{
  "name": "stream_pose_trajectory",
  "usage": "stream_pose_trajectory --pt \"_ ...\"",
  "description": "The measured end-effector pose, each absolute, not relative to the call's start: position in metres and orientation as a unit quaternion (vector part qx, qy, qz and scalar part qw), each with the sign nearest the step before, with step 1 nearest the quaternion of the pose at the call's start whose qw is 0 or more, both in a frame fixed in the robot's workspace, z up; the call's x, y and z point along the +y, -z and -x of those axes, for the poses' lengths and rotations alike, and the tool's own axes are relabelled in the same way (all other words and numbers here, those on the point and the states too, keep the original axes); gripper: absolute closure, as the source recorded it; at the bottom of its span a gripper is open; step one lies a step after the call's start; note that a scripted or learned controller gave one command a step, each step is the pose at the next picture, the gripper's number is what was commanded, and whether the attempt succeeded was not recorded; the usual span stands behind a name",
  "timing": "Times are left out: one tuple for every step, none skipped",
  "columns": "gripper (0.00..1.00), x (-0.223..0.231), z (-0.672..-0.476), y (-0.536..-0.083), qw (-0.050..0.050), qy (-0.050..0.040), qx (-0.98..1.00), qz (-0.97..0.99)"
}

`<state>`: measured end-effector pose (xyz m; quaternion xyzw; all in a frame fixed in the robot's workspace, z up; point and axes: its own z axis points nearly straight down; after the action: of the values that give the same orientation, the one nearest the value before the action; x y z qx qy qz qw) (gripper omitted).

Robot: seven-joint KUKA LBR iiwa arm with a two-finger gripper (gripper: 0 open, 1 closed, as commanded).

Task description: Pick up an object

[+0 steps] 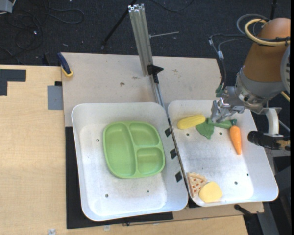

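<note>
A table (112,77) is carrying two shallow white bins side by side, seen from above at a slant. Starting at the left, the left bin (88,190) is holding a green divided tray (134,149), which is lying flat near the bin's middle with its three compartments facing up. A metal post (141,38) is standing at the far side of the table, between the two bins.

Moving right, the right bin (255,190) is holding the toy foods. A yellow corn cob (191,121) is lying at its far left. Just to the right of it, a green leafy piece (208,129) is resting on the bin floor. An orange carrot (235,139) is lying further right, pointing toward the near side. At the near left corner, a waffle piece (196,182) is sitting beside a round yellow item (210,192), the two touching.

At the far right, the grey and orange arm is reaching in, and its pincer (220,112) is hanging low over the far end of the right bin, directly above the green leafy piece and between the corn cob and the carrot. Whether the pincer is open or closed cannot be told from this angle, and nothing is visibly held in it.

Judging from this, the pick is not yet done: every object is lying in the bin, and grasping and lifting remain.
</note>
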<state>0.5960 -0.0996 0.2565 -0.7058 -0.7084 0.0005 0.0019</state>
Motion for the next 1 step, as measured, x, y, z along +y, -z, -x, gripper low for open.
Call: stream_pose_trajectory --pt "1.0 -0.0422 -0.5834 -0.2483 0.003 -0.001 -0.709 0.705"
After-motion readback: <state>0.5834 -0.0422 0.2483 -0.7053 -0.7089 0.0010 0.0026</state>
